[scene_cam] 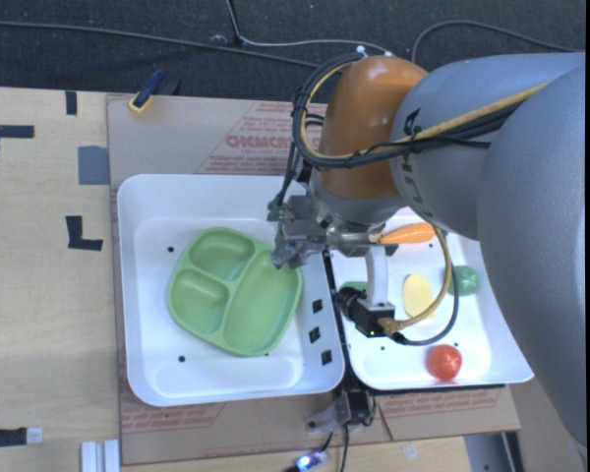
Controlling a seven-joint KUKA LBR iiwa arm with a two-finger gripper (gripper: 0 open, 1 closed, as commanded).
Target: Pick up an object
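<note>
Green divided plate (234, 293), three compartments, lies in the left white bin (143, 264), its right rim close against the bin's right wall and slightly tilted. Tool (287, 249) sits at the plate's upper right edge, low over the rim; whether it is spread or pressed together cannot be told from this angle, and nothing is seen pinched in it. Grey arm (501, 165) with orange band (369, 106) stands up-right of the plate, black and yellow cables looped around the wrist. Right white bin (511, 367) adjoins the plate's bin on the right. In it, all right of the plate: an orange carrot (408, 233) nearest the wrist, a yellow oval piece (418, 290) below the carrot, a green round item (464, 281) just beside the yellow one, a red tomato-like ball (444, 362) lower down, near the front wall. Both bins rest on brown cardboard (236, 141) on the wooden worktop (39, 293), which extends left of the plate.
</note>
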